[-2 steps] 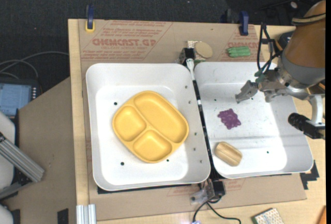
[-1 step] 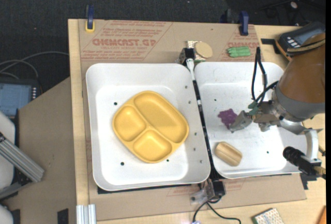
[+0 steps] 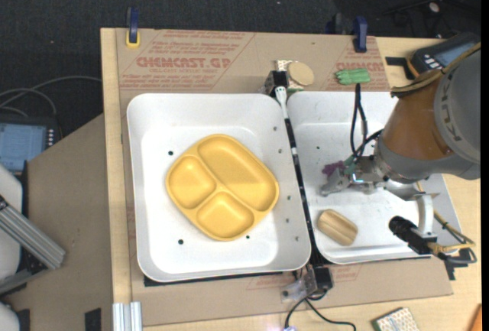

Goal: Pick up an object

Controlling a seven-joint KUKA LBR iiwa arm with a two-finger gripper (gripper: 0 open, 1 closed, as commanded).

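Notably, left bin [image 3: 145, 169] holds yellow tray [image 3: 221, 186] (right, wooden block [image 3: 337, 226]).

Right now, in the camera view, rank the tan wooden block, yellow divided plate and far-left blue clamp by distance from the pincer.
1. Tan wooden block, right bin, beside the pincer.
2. Yellow divided plate, left bin.
3. Blue clamp, far-left corner of the bench.

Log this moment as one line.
task: pick up an object | gripper: in right bin, near tan block | grasp: cannot tell | left bin: yellow divided plate
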